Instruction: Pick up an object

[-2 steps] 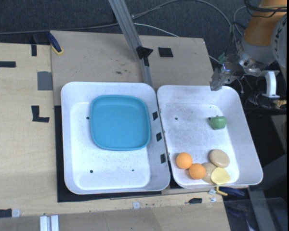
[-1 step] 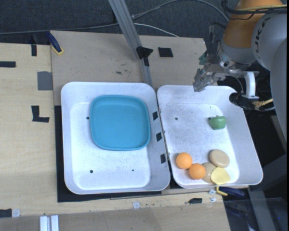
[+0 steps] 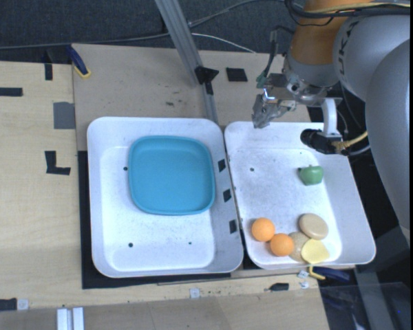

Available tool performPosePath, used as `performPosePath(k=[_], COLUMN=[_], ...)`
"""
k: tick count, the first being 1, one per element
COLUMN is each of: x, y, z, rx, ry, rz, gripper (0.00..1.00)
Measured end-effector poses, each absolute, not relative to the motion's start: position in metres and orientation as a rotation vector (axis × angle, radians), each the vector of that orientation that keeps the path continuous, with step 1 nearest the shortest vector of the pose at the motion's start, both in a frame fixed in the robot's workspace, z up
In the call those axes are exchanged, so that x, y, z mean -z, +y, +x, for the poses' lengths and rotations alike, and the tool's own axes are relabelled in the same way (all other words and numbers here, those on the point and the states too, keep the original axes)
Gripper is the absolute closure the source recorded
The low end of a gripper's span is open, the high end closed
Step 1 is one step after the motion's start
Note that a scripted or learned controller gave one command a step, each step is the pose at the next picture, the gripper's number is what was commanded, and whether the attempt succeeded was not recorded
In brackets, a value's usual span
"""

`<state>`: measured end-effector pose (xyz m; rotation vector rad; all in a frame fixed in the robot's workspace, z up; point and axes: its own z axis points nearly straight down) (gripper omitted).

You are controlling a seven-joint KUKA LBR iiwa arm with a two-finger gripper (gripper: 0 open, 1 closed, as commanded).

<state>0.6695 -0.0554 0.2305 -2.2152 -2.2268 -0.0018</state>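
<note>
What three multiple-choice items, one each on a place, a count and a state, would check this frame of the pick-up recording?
1. Where does the blue plate lie?
A. In the left bin
B. In the right bin
C. On the bare bench

2. How many orange balls lie in the right bin?
A. One
B. Two
C. Four

3. Where is the gripper?
A. Above the right bin's far edge, carrying nothing
B. Resting on the blue plate
C. Lifting the green object

Answers:
1 A: the plate sits in the middle of the left bin.
2 B: two lie side by side near the front.
3 A: it hangs over the far rim, nothing between its fingers.
</note>
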Motion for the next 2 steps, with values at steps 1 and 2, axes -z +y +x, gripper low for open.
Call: performPosePath(k=[1,2], x=[-0.231,-0.236], y=[0.005,0.065], z=[0.673,0.672], rx=[0.001,0.001], ry=[-2.227,-2.227], rz=[-2.215,-2.215], gripper=[1.00,1.00])
